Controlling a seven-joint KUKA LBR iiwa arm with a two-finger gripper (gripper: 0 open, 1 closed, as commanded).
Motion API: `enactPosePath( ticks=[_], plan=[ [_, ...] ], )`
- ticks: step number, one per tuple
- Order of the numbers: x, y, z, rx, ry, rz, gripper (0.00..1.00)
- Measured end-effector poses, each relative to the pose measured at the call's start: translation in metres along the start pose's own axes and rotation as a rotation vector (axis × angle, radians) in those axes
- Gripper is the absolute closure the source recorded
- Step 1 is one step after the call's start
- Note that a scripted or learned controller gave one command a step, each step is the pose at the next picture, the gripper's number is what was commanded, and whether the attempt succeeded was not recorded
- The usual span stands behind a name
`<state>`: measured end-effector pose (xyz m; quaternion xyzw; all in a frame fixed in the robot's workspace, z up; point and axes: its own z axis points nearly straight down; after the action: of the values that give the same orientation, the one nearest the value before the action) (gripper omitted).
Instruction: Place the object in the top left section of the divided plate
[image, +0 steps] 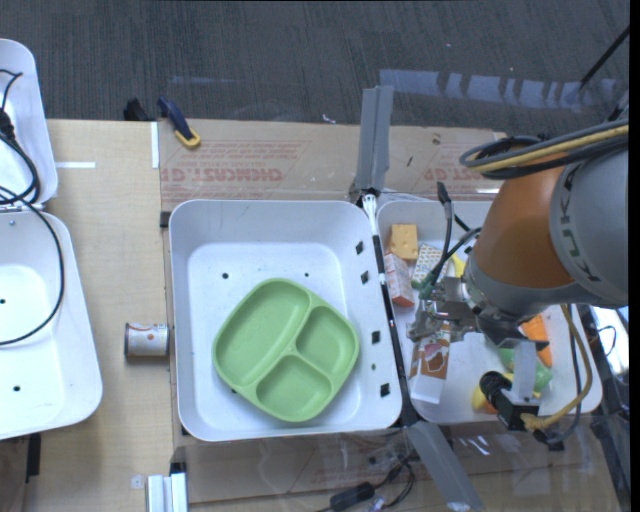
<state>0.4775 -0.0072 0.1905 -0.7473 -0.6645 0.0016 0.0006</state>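
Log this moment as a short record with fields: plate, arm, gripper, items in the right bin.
plate: green divided plate lying flat in the left bin, nothing in its three sections
arm: grey and orange, over the right bin
gripper: low among the items, finger state unclear
right bin items: tan block, small cartons, green and orange pieces partly hidden

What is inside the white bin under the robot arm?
The right bin holds small food-like items: a tan block, a red-and-white carton and a brown packet. Something orange and green peeks out too. The arm covers the rest.
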Motion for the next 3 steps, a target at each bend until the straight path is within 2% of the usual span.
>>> enactPosePath(
  ticks=[1, 2, 3],
  plan=[
    [0.071, -0.009, 0.0, 0.0, -0.001, -0.041, 1.0],
    [0.071, -0.008, 0.0, 0.001, -0.001, 0.127, 1.0],
    [0.103, 0.003, 0.0, 0.001, -0.002, -0.005, 1.0]
  ],
)
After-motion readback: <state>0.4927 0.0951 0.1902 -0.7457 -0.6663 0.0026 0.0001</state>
